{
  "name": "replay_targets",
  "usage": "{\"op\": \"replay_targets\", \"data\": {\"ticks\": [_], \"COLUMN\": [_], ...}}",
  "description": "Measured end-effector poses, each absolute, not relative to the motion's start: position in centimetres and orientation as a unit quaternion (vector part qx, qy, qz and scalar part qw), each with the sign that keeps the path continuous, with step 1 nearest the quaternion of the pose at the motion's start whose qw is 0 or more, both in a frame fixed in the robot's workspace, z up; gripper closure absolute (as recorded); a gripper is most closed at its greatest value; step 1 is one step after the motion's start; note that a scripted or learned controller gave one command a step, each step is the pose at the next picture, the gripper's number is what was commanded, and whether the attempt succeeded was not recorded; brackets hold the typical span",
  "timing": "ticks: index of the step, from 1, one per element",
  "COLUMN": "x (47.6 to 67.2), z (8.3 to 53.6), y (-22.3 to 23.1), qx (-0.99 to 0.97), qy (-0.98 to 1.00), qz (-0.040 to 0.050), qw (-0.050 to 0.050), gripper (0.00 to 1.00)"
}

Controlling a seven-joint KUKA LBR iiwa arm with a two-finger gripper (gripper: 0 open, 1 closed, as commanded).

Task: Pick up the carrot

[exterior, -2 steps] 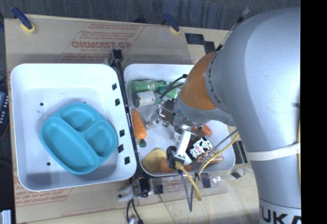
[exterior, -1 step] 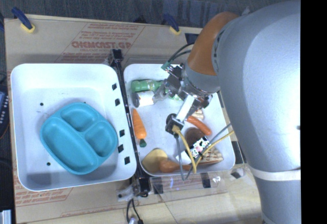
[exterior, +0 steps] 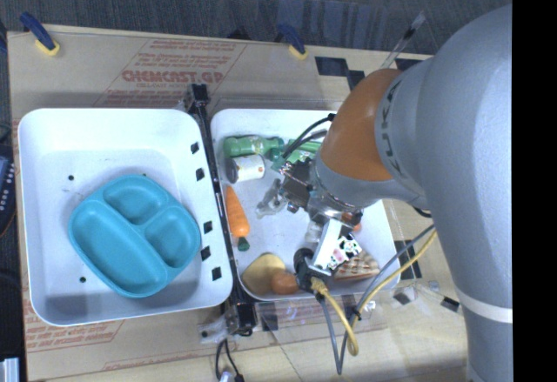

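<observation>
The left bin (exterior: 43, 197) holds a blue divided plate (exterior: 135, 234) lying at a slant. In the right bin (exterior: 261, 121), the carrot (exterior: 237, 213) lies along the left wall, its green end toward the near side, touched by nothing. Far of it sit a green bottle (exterior: 252, 146) and a small white cylinder (exterior: 248, 168). Right of the carrot hangs the gripper (exterior: 271, 203), beneath the orange-banded arm (exterior: 383, 137); whether its jaws are spread cannot be told. Near the front lie a tan rounded piece (exterior: 265, 271) and a waffle-like piece (exterior: 357, 267).
</observation>
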State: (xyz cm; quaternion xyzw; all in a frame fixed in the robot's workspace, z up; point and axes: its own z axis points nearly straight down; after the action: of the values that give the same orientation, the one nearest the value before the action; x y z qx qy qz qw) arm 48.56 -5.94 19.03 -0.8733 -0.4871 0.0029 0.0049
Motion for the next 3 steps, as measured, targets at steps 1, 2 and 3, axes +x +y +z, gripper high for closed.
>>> {"op": "replay_targets", "data": {"ticks": [1, 2, 3], "x": [49.6, 47.5, 47.5], "z": [19.1, 19.0, 19.0], "y": [-7.1, 1.3, 1.1], "qx": [-0.903, -0.907, -0.908], "qy": [-0.430, -0.421, -0.420], "qz": [0.0030, 0.0050, 0.0052], "qw": [0.003, 0.005, 0.005], "gripper": [0.00, 0.00, 0.00]}}
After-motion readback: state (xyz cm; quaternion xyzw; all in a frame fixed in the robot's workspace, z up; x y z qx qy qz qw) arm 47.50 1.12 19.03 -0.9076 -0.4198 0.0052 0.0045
